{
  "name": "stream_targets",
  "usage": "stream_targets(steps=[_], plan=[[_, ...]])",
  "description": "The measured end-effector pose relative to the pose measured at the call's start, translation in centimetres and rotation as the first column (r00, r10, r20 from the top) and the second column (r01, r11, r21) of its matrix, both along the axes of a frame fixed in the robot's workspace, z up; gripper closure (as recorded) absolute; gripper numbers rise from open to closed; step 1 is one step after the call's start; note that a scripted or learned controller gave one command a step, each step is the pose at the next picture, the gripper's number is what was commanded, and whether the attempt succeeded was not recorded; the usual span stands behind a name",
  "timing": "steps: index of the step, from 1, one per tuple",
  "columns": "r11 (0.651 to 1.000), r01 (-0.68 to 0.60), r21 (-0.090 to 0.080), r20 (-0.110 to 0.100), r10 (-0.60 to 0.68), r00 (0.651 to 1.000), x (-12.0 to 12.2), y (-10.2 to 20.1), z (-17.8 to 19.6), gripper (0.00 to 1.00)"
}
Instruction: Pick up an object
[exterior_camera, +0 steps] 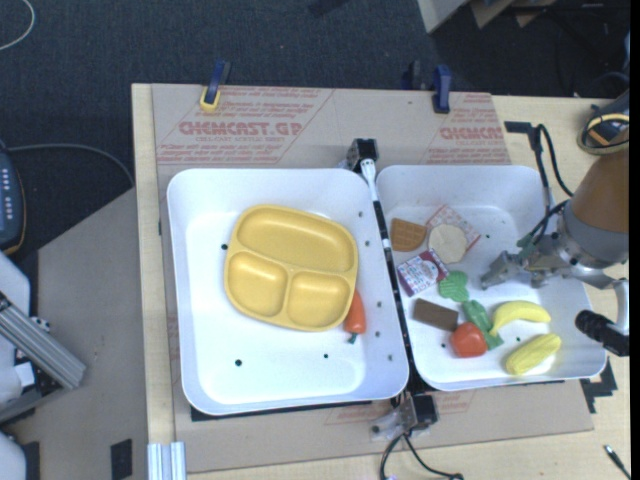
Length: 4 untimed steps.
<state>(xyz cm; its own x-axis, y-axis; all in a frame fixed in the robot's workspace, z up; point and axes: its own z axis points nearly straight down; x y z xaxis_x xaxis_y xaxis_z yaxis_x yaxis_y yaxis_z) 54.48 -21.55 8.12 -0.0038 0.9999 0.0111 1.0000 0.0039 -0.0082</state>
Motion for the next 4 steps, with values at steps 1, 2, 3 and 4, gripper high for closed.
stream_targets(steps=[1,2,3,4], plan=[[1.000,0.001,-0.004,-0.001,-0.001,1.000,0.0,-0.2,0.7,1.00],[1.000,0.002,-0.013,0.010,-0.002,1.000,0.2,0.1,6.7,1.00],[1.000,0.002,-0.013,0.010,-0.002,1.000,1.2,-0.5,11.5,1.00],[1.000,0.002,-0.012,0.008,-0.002,1.000,1.4,-0.5,14.2,1.00]])
